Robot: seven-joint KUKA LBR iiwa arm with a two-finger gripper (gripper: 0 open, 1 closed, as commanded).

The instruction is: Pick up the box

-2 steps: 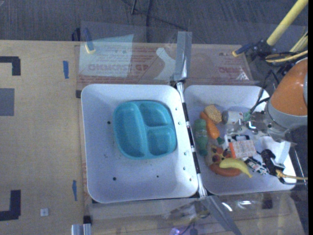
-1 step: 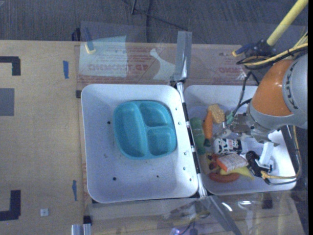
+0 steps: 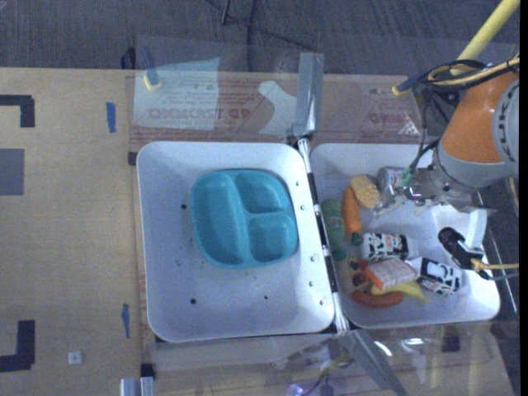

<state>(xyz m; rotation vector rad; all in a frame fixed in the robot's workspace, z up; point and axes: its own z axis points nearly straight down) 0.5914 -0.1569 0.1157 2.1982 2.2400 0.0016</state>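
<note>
Wooden bench (image 3: 58,246); box (image 3: 389,272) label too small to read.

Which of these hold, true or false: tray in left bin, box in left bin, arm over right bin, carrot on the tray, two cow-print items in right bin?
1. The teal divided tray lies in the left bin. True.
2. The box lies in the left bin. False: it sits in the right bin, among the toy food.
3. The arm is above the right bin. True.
4. The carrot rests on the tray. False: it lies in the right bin, near the divider.
5. Two cow-print items are in the right bin. True.
</note>
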